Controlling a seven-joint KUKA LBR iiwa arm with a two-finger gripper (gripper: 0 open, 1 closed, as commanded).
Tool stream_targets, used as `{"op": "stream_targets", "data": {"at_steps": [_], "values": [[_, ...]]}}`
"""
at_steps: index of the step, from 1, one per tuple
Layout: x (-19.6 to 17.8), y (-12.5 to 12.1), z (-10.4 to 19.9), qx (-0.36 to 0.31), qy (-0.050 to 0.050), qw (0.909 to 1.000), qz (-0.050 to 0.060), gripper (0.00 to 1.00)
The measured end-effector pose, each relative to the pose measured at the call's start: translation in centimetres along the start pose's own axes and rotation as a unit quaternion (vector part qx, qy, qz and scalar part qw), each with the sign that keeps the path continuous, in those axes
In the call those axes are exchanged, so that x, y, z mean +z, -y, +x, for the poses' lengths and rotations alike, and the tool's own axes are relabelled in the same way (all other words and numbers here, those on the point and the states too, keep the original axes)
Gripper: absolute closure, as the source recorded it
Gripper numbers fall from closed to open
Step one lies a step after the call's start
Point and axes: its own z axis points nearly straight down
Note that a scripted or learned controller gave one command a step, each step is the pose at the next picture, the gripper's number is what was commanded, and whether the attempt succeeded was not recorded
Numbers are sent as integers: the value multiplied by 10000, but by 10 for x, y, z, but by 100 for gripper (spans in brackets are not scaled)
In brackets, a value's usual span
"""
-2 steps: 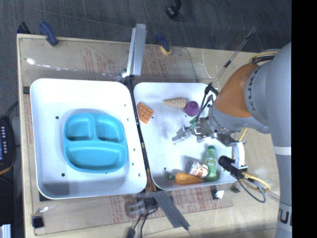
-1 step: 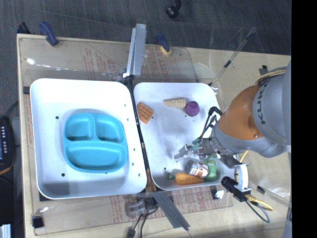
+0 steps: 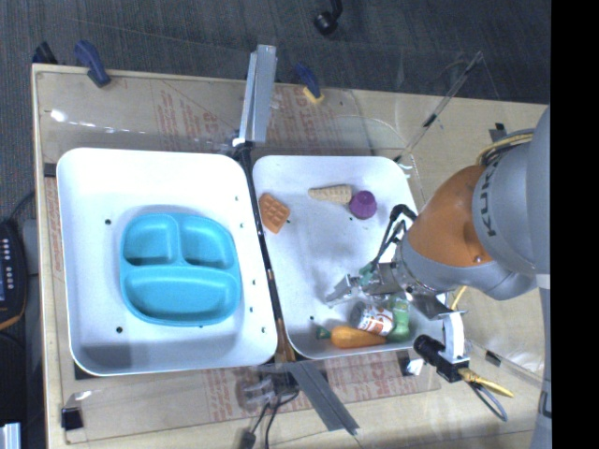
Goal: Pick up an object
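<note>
Gripper low in right bin, metal fingers spread, nothing between them. Just beside it toward the bin's near wall: orange carrot, smooth and tapered, lying flat; a small bottle with red-white label and a green piece touching it. Farther up the bin from the gripper: ridged waffle-like cracker, tan ice-cream cone on its side, round purple item. Left bin holds a glossy blue divided plate.
</note>
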Motion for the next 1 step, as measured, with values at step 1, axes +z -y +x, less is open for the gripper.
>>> {"op": "stream_targets", "data": {"at_steps": [1], "values": [[-10,-2,0,-22,3,10000,-13,100]]}}
